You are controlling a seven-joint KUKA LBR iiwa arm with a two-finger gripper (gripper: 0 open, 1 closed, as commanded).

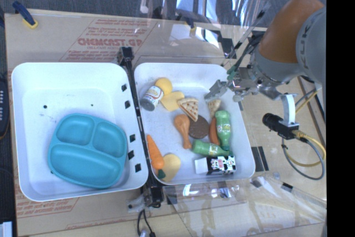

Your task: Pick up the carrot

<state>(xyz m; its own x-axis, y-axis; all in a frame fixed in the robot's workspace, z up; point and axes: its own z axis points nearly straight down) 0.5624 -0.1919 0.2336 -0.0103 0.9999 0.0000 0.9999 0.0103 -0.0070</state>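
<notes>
The carrot [155,152] is orange and lies along the left wall of the right bin [247,144], near the front, next to a pale yellow fruit [172,163]. My gripper [227,91] hangs over the far right corner of that bin, well away from the carrot on the opposite side. Its two grey fingers [217,87] stand apart with nothing between them. A second slim orange piece [213,131] lies between a brown cookie [198,128] and a green bottle [223,124].
The right bin also holds a small can [150,98], a yellow fruit [163,86], a pizza slice [190,108], a drumstick [182,126], a green piece [209,148] and a cow-print carton [216,165]. A blue divided plate [89,150] sits in the left bin [33,80].
</notes>
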